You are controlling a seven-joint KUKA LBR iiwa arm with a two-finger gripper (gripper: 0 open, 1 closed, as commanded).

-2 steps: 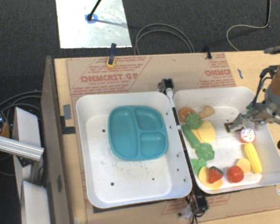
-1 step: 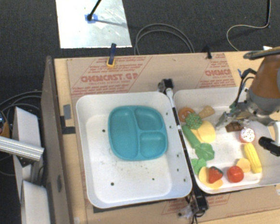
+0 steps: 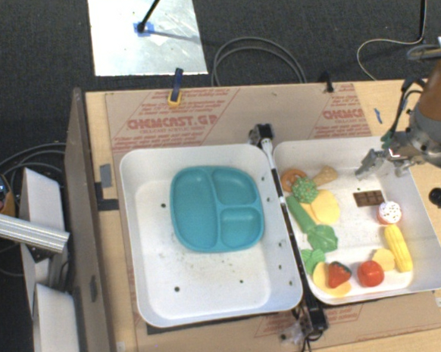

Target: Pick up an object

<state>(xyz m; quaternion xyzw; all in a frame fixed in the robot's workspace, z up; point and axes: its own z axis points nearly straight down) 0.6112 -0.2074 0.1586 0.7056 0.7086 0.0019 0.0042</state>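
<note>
Right bin: white right bin (image 3: pixel 433 268) holds the toy food — chocolate bar (image 3: pixel 369 197), corn cob (image 3: pixel 398 246), tomato (image 3: pixel 371 273), strawberry (image 3: pixel 338 274), broccoli (image 3: pixel 306 190).
Nearest target: the chocolate bar lies flat on bare floor, just below the gripper (image 3: pixel 379 159).
Fingers: above the bin's upper right; spread or pressed together cannot be told.
Left bin: left bin (image 3: pixel 151 215) carries a teal divided plate (image 3: pixel 215 208).
Risk: the flat bar may slip from a pinch; crowded pieces lower left invite a nudge or double grab.

Bright, even light; slightly soft focus
</note>
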